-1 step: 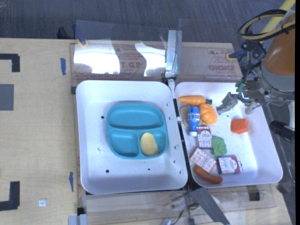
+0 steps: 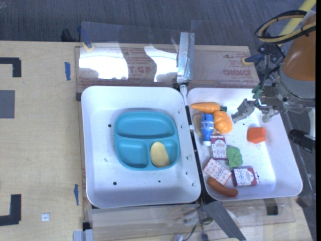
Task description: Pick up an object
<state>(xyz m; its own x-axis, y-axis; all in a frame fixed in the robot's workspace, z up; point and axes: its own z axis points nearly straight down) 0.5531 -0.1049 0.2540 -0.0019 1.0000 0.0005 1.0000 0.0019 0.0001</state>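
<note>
A: Where is the arm?

B: It comes in from the upper right of the frame, its orange band at the right edge, wrist angled down over the far right part of the right bin [image 2: 288, 179]. The hand [image 2: 256, 112] hangs above the bin floor in its upper area, with its two fingers spread apart and nothing between them.

A: What lies near it?

B: A red block [image 2: 256, 135] sits just below the hand, apart from it. To the left lie a carrot [image 2: 204, 107], an orange fruit [image 2: 223, 122] and a blue bottle [image 2: 207, 127] close together.

A: And lower down?

B: A green leaf [image 2: 234, 156], three small cartons [image 2: 218, 145] and a sausage [image 2: 222, 188] near the lower rim.

A: The left bin [image 2: 95, 149]?

B: It holds a blue tray [image 2: 143, 127] with a yellow potato [image 2: 159, 154] in its lower right compartment. Both bins rest on the worktop [image 2: 35, 134].
</note>
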